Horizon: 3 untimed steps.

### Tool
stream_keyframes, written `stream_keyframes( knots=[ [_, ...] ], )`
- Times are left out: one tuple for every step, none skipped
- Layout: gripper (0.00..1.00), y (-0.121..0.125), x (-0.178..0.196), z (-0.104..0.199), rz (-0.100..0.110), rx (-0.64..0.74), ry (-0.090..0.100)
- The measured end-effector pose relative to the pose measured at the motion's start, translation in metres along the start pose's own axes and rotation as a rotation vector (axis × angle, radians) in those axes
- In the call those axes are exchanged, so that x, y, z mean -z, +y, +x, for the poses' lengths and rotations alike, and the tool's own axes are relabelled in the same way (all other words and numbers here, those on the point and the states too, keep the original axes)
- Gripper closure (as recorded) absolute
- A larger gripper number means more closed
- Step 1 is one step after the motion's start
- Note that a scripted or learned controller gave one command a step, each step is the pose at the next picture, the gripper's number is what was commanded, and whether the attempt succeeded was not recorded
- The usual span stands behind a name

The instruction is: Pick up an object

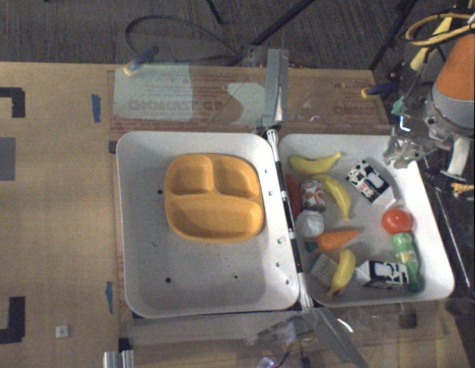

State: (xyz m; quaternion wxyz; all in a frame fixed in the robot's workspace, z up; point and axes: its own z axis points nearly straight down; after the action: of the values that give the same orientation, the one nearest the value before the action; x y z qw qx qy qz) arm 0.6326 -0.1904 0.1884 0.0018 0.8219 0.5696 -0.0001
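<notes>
Bench (pixel 54 205), 2 bins (pixel 138 282), gripper (pixel 406 150) aloft

Arm (pixel 456 90) cut off by right edge; hand (pixel 406 150) blurry above right bin (pixel 433 205) rim, fingers unreadable. Small carton (pixel 323 269) partly under banana (pixel 343 271).

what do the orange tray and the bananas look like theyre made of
Orange tray: probably moulded plastic, matte, one even colour with rounded compartment edges. Bananas: likely plastic toy fruit, smooth and evenly yellow with a slight sheen, though the view is too coarse to be sure.
</notes>
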Motion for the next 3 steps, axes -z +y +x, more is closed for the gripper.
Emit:
stream_keyframes(
  knots=[
    [1.0,0.013,-0.044,0.013,0.006,0.118,0.002],
    [0.0,0.013,-0.043,0.013,0.005,0.119,0.002],
    [0.0,0.004,-0.097,-0.003,-0.005,0.21,0.008]
  ],
)
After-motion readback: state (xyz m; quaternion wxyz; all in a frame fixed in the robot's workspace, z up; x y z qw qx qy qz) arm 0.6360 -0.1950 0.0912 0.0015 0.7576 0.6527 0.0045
